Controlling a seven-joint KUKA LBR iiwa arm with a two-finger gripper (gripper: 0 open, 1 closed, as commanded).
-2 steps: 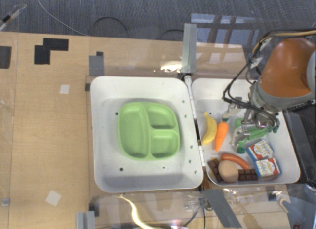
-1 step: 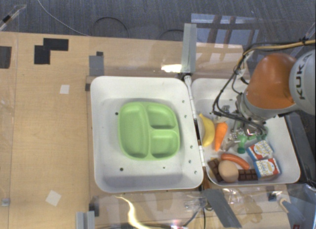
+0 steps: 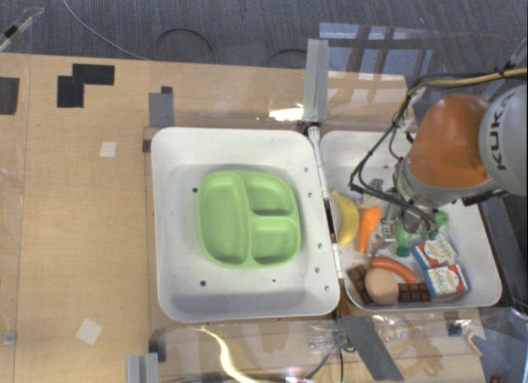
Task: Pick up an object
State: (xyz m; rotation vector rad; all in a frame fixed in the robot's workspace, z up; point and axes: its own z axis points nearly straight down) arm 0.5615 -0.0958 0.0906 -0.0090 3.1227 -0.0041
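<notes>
Hovering over the right bin (image 3: 487, 282) with our gripper (image 3: 402, 229).
We can't tell the fingers' state; carrot (image 3: 368, 227) and banana (image 3: 349, 218) lie just beside.

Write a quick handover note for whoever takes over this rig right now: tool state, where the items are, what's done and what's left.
Tool: down inside the right bin, over the cluster of toy food; nothing visibly held.
Right bin holds a banana and carrot near its left wall, a hot dog, a tan bun, a chocolate bar, two small cartons and a small green item just below the tool.
Left bin holds a green divided plate.
Done: the arm has reached the items.
Left: close on one item and lift it.
</notes>
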